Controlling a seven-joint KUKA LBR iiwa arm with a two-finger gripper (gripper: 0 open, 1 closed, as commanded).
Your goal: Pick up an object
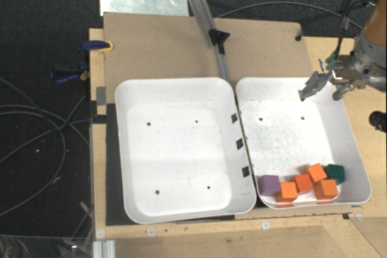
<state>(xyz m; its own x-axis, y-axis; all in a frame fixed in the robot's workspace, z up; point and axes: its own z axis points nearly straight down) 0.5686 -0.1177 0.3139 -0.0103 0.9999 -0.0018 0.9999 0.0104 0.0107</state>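
Hand (pixel 323 86) spread, holding nothing, over upper right of right bin (pixel 357 148); blocks (pixel 305 181) packed against its lower wall at lower right, so a grasp risks fingers jamming on neighbours or wall

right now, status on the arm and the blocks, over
Gripper open, nothing between its fingers, over the right bin's far right edge. Blocks clustered in that bin's near corner, untouched. Path down to them looks clear.
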